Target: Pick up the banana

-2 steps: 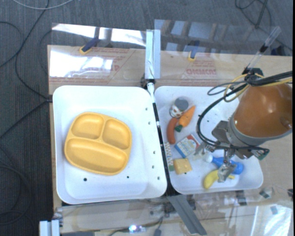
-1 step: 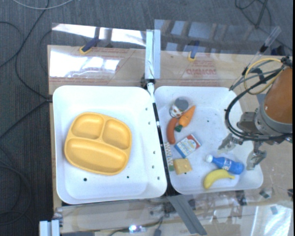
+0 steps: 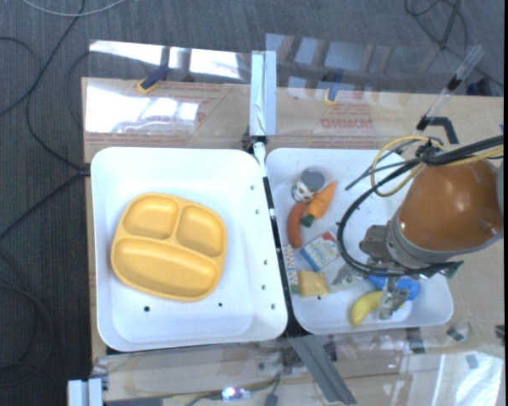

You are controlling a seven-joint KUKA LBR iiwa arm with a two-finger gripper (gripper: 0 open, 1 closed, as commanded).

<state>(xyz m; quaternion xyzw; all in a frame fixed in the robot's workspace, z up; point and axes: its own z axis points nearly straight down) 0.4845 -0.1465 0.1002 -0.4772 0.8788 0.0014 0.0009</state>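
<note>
The gripper is down low in the right bin, right beside the banana, which lies near the bin's front edge (whether it's spread wide or pinched together, I cannot tell from here). A carrot lies further back, and the yellow divided plate sits in the left bin

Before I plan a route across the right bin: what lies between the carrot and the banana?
In the camera view, between the carrot and the banana lie a small white carton and, nearer the bin's left side, a tan block.
</note>
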